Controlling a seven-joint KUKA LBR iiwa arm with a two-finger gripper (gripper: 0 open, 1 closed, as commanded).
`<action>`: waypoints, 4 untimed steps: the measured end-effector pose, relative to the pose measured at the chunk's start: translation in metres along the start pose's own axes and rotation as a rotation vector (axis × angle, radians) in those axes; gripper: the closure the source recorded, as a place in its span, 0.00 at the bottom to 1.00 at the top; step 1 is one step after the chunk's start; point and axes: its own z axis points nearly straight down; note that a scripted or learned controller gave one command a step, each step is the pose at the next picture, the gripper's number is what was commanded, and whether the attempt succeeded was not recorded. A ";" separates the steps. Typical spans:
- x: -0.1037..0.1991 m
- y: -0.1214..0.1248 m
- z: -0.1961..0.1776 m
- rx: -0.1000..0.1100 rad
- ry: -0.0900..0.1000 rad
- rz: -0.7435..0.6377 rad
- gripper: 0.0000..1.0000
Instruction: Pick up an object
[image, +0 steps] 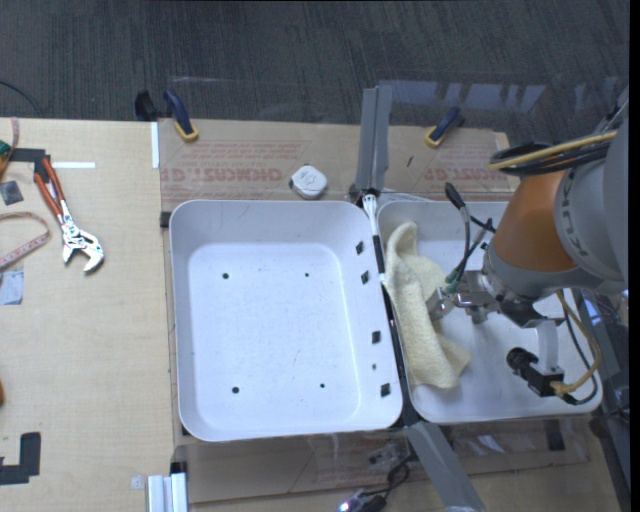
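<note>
A cream, nubby terry cloth (420, 315) lay crumpled lengthwise along the left wall of the right bin (480, 400), one end curled up near the far corner, the other bunched and rounded near the front. The gripper (447, 297) sat low at the cloth's right edge, its metal parts small and tangled with dark cables; whether its claw was apart or together could not be told. The grey arm (590, 220) and its orange band (530, 225) hid much of that bin's right side. The left bin (190, 330) was smooth, rounded white plastic. On the wooden bench (100, 380) lay an orange-handled wrench (65, 220).
</note>
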 end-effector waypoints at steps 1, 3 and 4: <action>-0.001 0.000 -0.006 0.004 0.001 0.000 1.00; -0.009 0.058 -0.001 0.000 -0.001 -0.245 0.00; -0.009 0.058 -0.007 0.002 -0.001 -0.249 1.00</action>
